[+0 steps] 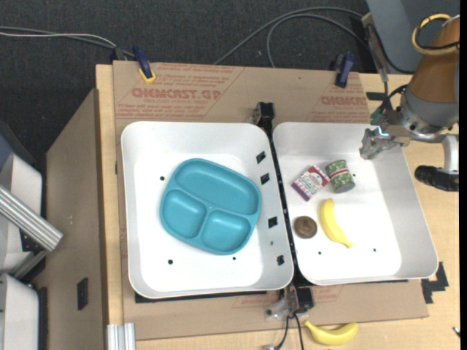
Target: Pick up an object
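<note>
**A:** What does the overhead camera show?

**B:** Two white bins side by side. The left bin [139, 217] holds a teal divided plate [210, 205]. The right bin [408, 232] holds a banana [335, 222], a brown disc [305, 227], a small purple packet [309, 182] and a green can [338, 175].

**A:** Has the arm picked anything up?

**B:** Not yet. The gripper [373, 144] hovers over the right bin's far corner, holding nothing, apart from the items. How wide it's open, I cannot tell. The whole pick looks undone.

**A:** How does the banana lie?

**B:** Flat, its long axis running from the far side toward the camera, tilting slightly right.
</note>
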`<state>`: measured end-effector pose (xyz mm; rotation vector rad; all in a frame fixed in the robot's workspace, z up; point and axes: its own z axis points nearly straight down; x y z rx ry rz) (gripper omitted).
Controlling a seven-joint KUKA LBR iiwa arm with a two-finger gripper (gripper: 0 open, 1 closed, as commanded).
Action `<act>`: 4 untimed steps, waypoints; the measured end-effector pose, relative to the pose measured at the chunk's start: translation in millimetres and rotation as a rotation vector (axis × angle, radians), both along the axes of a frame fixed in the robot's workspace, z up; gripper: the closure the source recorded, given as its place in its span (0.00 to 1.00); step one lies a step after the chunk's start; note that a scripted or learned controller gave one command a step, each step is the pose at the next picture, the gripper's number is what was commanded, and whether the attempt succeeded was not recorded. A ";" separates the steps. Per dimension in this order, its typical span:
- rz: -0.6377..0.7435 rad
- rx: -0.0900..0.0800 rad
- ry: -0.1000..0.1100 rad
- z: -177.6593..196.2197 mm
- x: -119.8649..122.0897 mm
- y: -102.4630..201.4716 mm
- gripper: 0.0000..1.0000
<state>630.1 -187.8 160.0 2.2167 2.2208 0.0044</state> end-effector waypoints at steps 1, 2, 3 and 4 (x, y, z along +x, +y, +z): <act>0.000 -0.001 -0.003 57.5 11.4 -1.6 1.00; -0.001 -0.001 -0.001 111.6 9.4 -11.2 1.00; 0.003 0.003 0.007 107.4 -2.5 37.4 1.00; 0.004 0.004 0.008 97.0 -16.7 87.2 1.00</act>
